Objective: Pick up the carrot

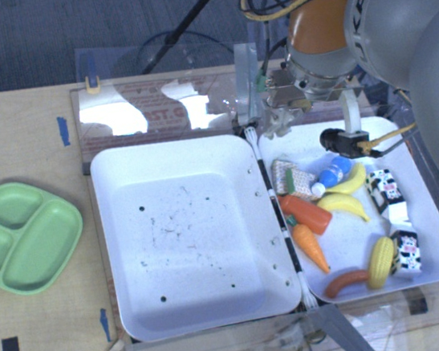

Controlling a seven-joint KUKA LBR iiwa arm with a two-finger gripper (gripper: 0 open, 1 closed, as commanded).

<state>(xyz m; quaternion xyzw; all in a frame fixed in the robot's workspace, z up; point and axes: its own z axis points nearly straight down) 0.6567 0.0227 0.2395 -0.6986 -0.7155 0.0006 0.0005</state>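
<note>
- Gripper (282, 113) hanging over the far rim of the right bin (434, 205), close to the divider between the two bins; nothing visibly between its fingers, and no telling from this angle whether open or closed.
- Carrot (310, 248) lying well short of the gripper, nearer the camera, flat on the bin floor right beside the divider, thick end toward the gripper, tip pointing away.
- Orange, tapered, smooth and matte; probably a toy, light and rigid.
- Red pepper (306, 211) touching the carrot's thick end, on the gripper's side of it; similar colour, blunter shape, easy to mistake for the target.
- Bananas (350, 195), blue bottle (333, 175), checked packet (286, 175) crowded just past the pepper, nearer the gripper.
- Corn cob (381, 261) and red sausage (347, 281) lying beyond the carrot's tip.
- Judged: approach not yet begun; wall alongside leaves little room for one finger, so gripping across the narrow middle seems safest.
- Left bin (183, 232) glossy white, faintly scuffed; green divided plate (22, 236) far off on the bench.
</note>
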